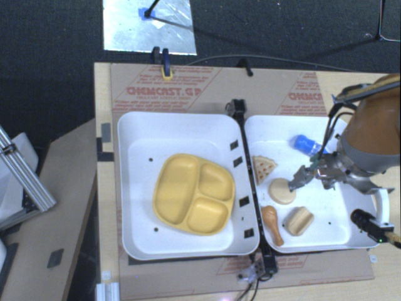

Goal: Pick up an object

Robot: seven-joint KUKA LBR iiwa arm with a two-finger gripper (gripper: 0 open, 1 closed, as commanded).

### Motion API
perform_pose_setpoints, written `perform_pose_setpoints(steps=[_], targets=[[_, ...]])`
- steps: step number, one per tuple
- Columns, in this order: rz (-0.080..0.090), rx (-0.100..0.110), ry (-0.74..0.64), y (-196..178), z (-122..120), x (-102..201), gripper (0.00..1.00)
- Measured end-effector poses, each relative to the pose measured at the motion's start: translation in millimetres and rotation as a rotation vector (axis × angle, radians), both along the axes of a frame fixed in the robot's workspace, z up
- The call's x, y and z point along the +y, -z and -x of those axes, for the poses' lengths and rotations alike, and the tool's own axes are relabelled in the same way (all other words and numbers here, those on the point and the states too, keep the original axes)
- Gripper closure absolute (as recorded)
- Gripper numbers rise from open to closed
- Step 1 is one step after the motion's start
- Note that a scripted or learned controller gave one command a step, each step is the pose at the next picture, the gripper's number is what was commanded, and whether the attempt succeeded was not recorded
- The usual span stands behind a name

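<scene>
Writing: we read "CHEMCAST GP" in red, printed again and again across the brown sheet (188,86) that covers the desk (103,105); the copies near the far right corner are harder for us to read.
Left bin: the left bin (135,137) holds a yellow tray (194,193) with three compartments, lying a bit askew.
Right bin: in the right bin (276,130) we have a blue item (306,145) at the far side, a pizza slice (264,167) by the divider, a round tan disc (281,192) near the middle, a drumstick (272,224) and a tan block (298,221) at the near side.
Arm: the arm (373,133) comes in from the right, its body covering the right part of that bin.
Gripper: the gripper (296,182) sits low over the disc, its tip touching or just beside the disc's right edge. We cannot tell how wide the gripper stands, because it is dark, small and blurred.
Held or not: we see nothing lifted; the disc lies flat on the bin floor.
Cut off: the arm runs out of view at the right edge, and a black part (369,224) sticks out below it over the bin's near right corner.
Hard to make out: the blue item is partly behind a cable, and we can't name it.
Beyond the desk: a shiny plate (149,17) lies on dark floor, and a clamp (164,61) grips the far edge of the desk.
</scene>
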State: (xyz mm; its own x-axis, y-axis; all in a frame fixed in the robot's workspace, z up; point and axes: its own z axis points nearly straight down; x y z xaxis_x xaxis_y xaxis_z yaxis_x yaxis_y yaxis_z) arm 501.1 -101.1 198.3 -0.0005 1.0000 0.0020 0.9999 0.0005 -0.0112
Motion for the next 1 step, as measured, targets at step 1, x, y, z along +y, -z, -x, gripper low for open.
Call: perform_pose_setpoints(steps=[1], targets=[[0.002,-0.012,-0.003,-5.7,-2.9,0.0,0.00]])
